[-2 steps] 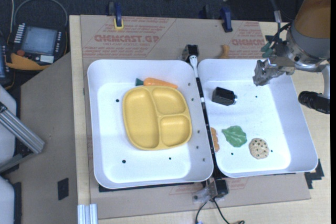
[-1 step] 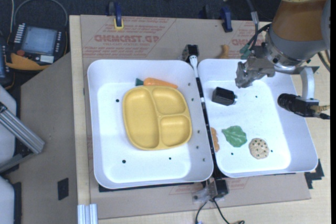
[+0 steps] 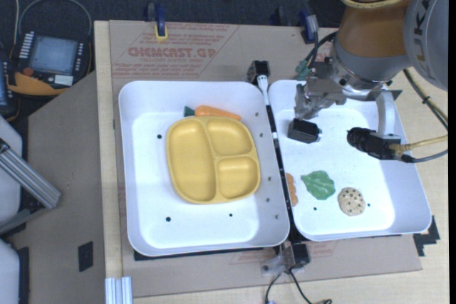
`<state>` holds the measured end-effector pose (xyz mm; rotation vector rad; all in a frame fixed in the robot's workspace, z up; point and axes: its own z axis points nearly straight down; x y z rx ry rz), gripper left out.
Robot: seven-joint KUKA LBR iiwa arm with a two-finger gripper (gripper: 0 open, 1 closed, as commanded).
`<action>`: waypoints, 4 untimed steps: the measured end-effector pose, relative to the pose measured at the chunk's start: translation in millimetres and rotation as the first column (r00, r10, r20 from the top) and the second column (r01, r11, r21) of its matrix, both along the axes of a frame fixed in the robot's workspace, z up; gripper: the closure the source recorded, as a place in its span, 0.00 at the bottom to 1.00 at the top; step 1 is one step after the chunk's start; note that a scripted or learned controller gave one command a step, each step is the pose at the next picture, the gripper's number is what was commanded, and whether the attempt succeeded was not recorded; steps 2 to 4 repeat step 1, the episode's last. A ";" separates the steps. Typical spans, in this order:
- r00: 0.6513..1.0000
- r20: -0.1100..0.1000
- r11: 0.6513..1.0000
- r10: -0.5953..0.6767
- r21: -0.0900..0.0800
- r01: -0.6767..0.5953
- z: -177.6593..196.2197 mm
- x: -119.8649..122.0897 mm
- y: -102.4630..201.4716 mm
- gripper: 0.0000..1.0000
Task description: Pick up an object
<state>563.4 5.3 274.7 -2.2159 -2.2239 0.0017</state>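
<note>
You have picked up nothing yet; your end effector (image 3: 308, 110) hangs over the right bin (image 3: 406, 213), and whether it is clenched I cannot tell.

Yellow tray (image 3: 211, 159), orange carrot (image 3: 217, 112), green leaf (image 3: 318, 184), speckled tan cookie (image 3: 350, 201)

The yellow tray (image 3: 212, 159) hides most of the carrot (image 3: 217, 112) (leafy end peeks out).
</note>
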 end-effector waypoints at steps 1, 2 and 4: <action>1.000 -0.002 1.000 0.001 0.001 -0.001 -24.1 -6.0 48.2 1.00; 1.000 -0.002 1.000 0.001 0.001 -0.001 -24.1 -6.0 48.2 1.00; 1.000 -0.002 1.000 0.001 0.001 -0.001 -24.1 -6.0 48.2 1.00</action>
